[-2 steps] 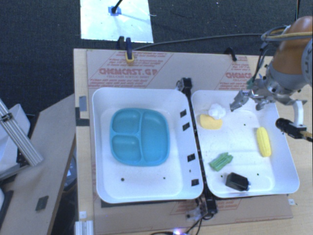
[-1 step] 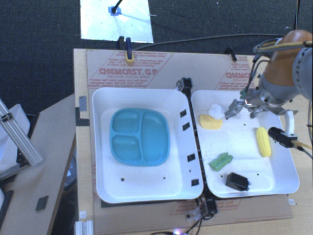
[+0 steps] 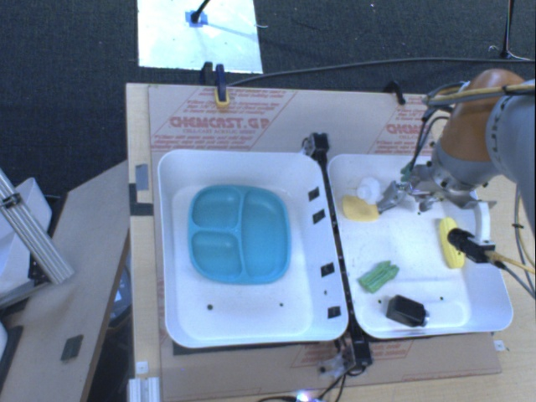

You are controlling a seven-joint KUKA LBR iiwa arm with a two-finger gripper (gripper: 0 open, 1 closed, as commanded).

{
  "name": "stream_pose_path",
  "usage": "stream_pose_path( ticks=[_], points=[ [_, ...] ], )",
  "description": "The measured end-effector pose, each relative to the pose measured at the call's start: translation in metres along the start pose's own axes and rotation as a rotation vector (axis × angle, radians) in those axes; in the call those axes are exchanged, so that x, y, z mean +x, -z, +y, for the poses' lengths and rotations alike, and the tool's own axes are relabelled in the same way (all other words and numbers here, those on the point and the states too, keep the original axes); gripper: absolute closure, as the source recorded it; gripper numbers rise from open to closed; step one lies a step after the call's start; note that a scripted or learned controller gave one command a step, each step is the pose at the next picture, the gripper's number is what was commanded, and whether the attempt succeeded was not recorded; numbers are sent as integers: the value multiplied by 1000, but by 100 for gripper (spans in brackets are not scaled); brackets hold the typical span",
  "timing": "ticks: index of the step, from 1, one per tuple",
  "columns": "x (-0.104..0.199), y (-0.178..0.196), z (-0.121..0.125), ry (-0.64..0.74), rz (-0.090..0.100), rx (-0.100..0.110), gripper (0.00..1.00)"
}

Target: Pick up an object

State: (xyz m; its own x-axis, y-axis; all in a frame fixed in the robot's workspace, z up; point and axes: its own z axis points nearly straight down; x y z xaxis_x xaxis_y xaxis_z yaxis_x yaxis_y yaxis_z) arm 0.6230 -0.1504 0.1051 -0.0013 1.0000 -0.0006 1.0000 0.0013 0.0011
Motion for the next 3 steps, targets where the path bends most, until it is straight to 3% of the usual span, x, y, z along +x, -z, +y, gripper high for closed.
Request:
stream_pose_path(
  ticks=[1,2,3],
  points=[
    [0,-20,1,1,0,0,0],
    [0,-9,2,0,0,-4,100],
    [-10,45,2,-1,-1,-5,100]
  ],
)
